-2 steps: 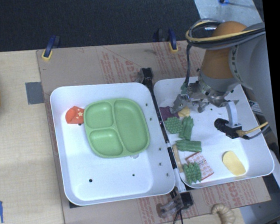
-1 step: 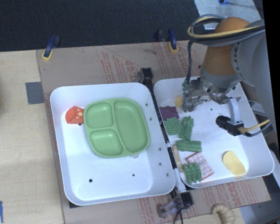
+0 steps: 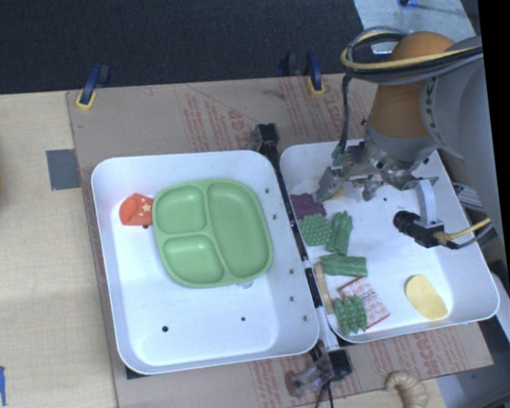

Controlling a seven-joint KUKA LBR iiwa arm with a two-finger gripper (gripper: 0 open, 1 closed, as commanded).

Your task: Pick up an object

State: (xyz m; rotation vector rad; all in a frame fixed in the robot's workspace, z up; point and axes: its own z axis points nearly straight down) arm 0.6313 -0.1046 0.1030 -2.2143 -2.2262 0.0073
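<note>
1. The gripper [image 3: 351, 181] hangs over the top end of the right bin [image 3: 386, 270]. From this slanted overhead view we honestly can't tell if it's open or closed, and nothing looks to be held in it.
2. The closest candidate, we reckon, is the purple piece [image 3: 307, 204]. It's just to the gripper's left and tucked up against the bin wall that faces the left bin [image 3: 137, 294]. It's small, dark and flattish, and there isn't much of it to see.
3. Below it sit the green blocks [image 3: 341, 232], a loose bunch of nubbly, ridged bits lying at different angles. The bottom one is on top of a red-and-white card [image 3: 365, 303].
4. Our main worry is that wall. If the gripper goes for the purple piece, it could land on the rim or pin the piece sideways instead of closing around it.
5. The green blocks are so close together that a grab there could knock a neighbour away or catch two at once. It could also drag the card along.
6. The yellow lump [image 3: 426, 297] sits well apart from the rest, near the bottom right of the bin. It looks smooth and rounded, so it's easy to reach, but we'd guess it could squirt out of a pinch.
7. The green plate [image 3: 239, 228] and the red thing [image 3: 135, 209] beside it are over in the left bin, so they're probably not the target right now.
</note>
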